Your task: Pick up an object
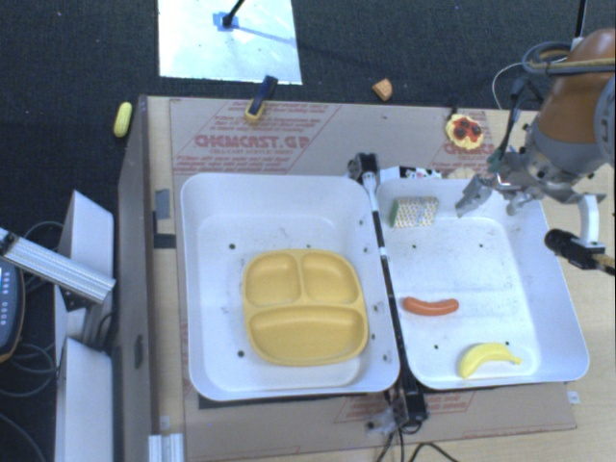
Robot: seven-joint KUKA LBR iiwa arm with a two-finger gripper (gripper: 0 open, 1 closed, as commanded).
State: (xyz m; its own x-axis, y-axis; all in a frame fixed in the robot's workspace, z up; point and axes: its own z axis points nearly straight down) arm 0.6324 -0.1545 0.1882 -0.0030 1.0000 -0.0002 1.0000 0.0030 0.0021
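One hotdog [429,305], smooth and tubular, is seen in the right bin [539,258] below the gripper [496,196], near one curved yellow banana [488,358]. One speckled sponge block [416,212] lies just left of the gripper, whose fingers are spread with nothing between them.

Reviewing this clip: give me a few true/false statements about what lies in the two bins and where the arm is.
1. The yellow divided plastic plate lies in the left white bin. True.
2. The red-orange toy sausage rests on the plate. False: it lies in the right white bin.
3. The yellow toy banana is near the right bin's front edge. True.
4. The tool grips the pale speckled sponge block. False: they are apart.
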